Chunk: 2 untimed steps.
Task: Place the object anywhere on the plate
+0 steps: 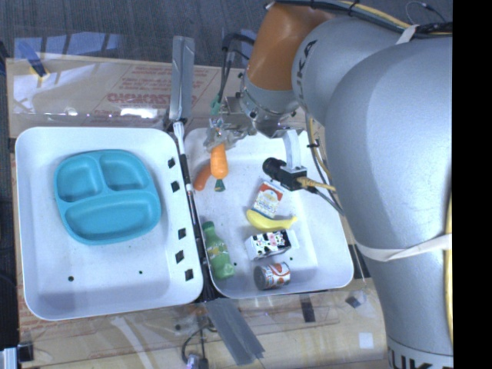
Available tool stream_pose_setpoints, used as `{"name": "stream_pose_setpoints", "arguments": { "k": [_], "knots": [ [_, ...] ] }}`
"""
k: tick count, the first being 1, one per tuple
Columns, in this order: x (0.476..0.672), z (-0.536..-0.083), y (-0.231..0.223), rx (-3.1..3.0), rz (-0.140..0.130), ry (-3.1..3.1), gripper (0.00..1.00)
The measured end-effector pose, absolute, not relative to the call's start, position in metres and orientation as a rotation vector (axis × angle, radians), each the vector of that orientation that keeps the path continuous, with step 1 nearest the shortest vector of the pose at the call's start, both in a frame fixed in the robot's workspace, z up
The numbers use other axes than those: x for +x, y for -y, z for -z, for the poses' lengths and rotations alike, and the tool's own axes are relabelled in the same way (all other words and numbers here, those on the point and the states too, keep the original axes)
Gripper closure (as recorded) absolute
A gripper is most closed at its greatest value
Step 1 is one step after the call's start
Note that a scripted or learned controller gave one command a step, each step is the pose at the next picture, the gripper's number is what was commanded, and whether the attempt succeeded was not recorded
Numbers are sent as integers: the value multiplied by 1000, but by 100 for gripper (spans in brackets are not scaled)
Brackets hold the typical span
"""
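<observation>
The blue divided plate (108,194) lies in the left bin (46,283), toward its upper left. My gripper (221,138) is over the upper left corner of the right bin (323,271). An orange carrot (219,162) hangs upright from it, its top end pinched between the fingers and its green tip pointing down. The fingers are shut on that top end. The carrot is just right of the divider between the bins, apart from the plate.
A second orange piece (201,179) leans on the right bin's left wall. Also in that bin are a green bottle (218,250), a banana (269,221), a small red-and-white carton (267,200), a cow-print box (270,244) and a can (272,275). The arm covers the bin's right side.
</observation>
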<state>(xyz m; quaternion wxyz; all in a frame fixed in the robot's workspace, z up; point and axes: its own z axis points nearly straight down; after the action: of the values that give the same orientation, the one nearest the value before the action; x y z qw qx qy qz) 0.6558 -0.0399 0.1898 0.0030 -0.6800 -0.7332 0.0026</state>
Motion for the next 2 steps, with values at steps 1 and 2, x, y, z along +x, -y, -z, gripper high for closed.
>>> {"name": "stream_pose_setpoints", "arguments": {
  "k": [1, 2],
  "knots": [
    [648, -189, -34, -1933, -10, 2467, 100],
    [643, -189, -96, -1964, -9, 2447, 100]
  ]
}}
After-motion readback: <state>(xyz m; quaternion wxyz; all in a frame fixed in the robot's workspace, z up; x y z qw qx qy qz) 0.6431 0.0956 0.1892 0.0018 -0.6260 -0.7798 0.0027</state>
